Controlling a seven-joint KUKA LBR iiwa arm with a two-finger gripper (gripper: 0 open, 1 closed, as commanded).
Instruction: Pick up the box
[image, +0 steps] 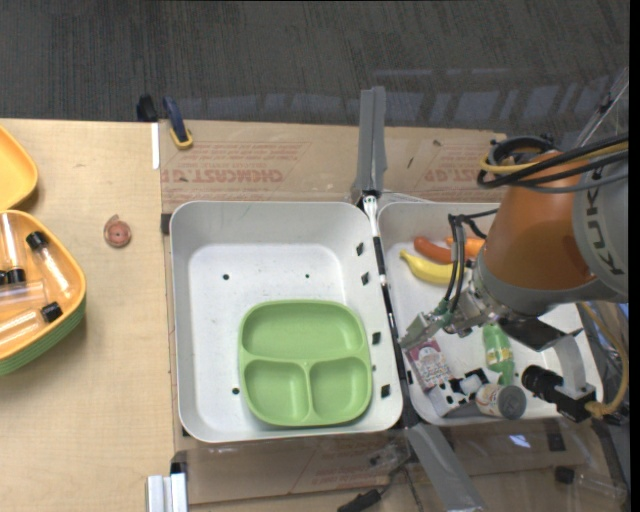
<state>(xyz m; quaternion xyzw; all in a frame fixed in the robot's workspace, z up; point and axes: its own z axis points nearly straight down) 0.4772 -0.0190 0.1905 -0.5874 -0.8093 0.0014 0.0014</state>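
Observation:
The box (429, 363) is a small pinkish-white carton lying flat in the right bin (397, 222), close to that bin's left wall. My gripper (432, 327) hangs from the orange-banded wrist (530, 245), low in the right bin. It sits just behind the box's far edge, very near or touching it. The arm's bulk hides much of the right bin's middle.
A banana (428, 268) and an orange item (434, 246) lie at the right bin's back. A green bottle (497, 351), a grey-capped jar (500, 401) and small black pieces (465, 384) crowd the front. A green divided plate (305, 361) lies in the left bin (200, 300).

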